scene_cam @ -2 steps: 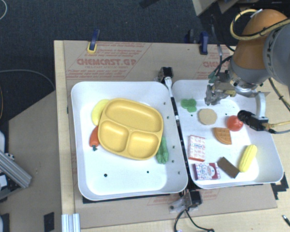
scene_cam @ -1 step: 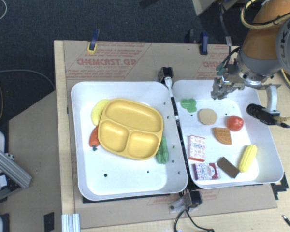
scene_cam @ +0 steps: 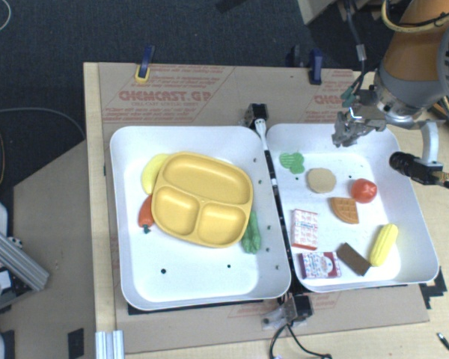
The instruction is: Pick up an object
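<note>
Red-white packet (scene_cam: 319,264) nearest; tomato (scene_cam: 364,191) below-right of fingers (scene_cam: 347,135); grip state unclear.

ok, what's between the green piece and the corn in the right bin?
In the camera view, going from the green piece down-right to the corn, the tan round cookie and the orange wedge lie on that line. The tomato sits just off it.

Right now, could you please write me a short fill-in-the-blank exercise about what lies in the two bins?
1. The yellow divided plate lies in the ___ bin.
2. The red tomato lies in the ___ bin.
3. The corn cob is coloured ___.
4. The gripper hangs over the right bin's ___ edge.

Missing words: left; right; yellow; far
</note>
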Controlling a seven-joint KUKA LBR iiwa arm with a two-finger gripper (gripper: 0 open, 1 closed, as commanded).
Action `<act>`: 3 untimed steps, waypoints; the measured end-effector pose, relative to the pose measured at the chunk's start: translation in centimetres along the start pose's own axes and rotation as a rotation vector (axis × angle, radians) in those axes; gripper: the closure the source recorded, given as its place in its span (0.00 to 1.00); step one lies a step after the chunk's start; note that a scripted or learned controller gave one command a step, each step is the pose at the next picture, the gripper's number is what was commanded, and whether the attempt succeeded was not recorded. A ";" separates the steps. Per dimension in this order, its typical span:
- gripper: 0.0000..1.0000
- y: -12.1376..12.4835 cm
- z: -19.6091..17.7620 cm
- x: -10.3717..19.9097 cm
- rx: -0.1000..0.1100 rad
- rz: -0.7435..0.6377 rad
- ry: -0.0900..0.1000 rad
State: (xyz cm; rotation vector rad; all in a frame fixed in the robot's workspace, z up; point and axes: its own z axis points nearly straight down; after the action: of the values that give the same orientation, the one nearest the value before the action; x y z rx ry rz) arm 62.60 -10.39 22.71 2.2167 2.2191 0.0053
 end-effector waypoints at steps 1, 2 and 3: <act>1.00 -1.6 0.9 4.5 0.009 -0.003 0.004; 1.00 -3.1 0.4 8.9 0.009 -0.004 0.004; 1.00 -3.6 -0.2 9.5 0.008 -0.001 0.003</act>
State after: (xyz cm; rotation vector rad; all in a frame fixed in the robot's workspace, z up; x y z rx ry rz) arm 59.01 -0.88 22.91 2.2207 2.2257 -0.0007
